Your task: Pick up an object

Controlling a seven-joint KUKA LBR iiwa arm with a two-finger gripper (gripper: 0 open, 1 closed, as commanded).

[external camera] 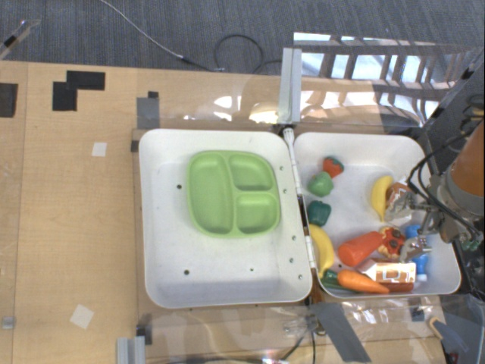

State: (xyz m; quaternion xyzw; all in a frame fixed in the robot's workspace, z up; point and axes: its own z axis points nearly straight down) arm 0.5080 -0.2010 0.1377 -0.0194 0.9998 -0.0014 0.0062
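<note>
The toys lie in the right bin (pixel 356 146): a yellow banana (pixel 380 194) at 3 o'clock, an orange carrot (pixel 362 281) at 6. The gripper (pixel 421 226) hangs over the clutter beside a snack packet (pixel 395 243); whether it is closed we cannot tell. We should descend vertically onto one isolated toy, avoiding neighbours.

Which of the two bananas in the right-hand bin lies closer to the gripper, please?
The banana near the bin's right side, just left of the gripper; the other banana lies against the divider.
</note>
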